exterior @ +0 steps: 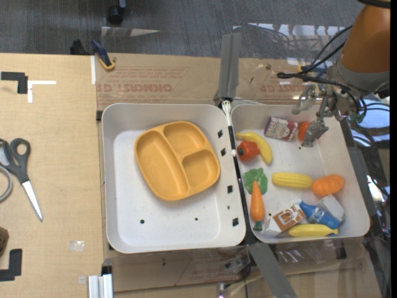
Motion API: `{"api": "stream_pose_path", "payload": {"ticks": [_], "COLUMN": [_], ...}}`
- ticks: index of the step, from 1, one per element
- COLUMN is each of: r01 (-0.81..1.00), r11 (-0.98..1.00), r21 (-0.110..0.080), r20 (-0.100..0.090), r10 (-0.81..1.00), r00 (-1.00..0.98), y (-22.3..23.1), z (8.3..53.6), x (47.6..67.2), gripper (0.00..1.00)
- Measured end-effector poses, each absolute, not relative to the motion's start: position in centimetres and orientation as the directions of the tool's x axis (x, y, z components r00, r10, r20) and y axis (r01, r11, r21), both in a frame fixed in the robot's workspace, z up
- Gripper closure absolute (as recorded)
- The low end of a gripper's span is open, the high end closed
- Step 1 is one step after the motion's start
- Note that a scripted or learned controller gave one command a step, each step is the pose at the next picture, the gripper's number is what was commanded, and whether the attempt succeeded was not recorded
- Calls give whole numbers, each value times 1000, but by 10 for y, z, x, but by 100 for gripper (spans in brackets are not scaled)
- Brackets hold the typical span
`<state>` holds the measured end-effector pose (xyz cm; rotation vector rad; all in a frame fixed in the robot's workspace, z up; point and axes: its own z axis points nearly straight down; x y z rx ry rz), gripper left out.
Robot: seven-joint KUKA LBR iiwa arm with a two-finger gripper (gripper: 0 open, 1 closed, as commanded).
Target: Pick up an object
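Grey metal pincer (pixel 315 131) hangs over the back of the right bin (pixel 355 185); from my screen I cannot tell how it stands, nor whether it touches the small red item (pixel 303 131) just beside it. I see nothing clearly held.

Count in the right bin, placed from the carrot (pixel 257 203):
- one carrot, against the bin's left wall
- one green leafy piece (pixel 254 180), touching the carrot's top
- one red tomato (pixel 247 150), behind the carrot
- two bananas: banana (pixel 262 145) curved beside the tomato, second banana (pixel 312 230) at the front wall, right of the carrot
- one corn cob (pixel 292 180), right of the carrot
- one orange fruit (pixel 328 185), beyond the corn
- one red-and-white packet (pixel 280 128), well behind the carrot
- one small box (pixel 289 218), just right of the carrot's tip
- one blue-and-white pouch (pixel 322 212), beside the box

Left bin (pixel 121 216) holds one yellow divided plate (pixel 177 159), three compartments.

Out on the desk (pixel 53 185), far left of the carrot: one pair of scissors (pixel 23 172).
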<state>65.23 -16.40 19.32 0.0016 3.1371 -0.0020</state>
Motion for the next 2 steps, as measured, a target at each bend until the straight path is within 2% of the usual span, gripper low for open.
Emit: {"api": "stream_pose_path", "payload": {"ticks": [1, 2], "r01": [-228, -218], "r11": [974, 976], "r21": [-2, -2], "r20": [-5, -6], "r10": [-228, -218], "r00": [-974, -976], "y": [-222, -197], "z": [99, 93], "x": [557, 530], "gripper": [0, 0]}}
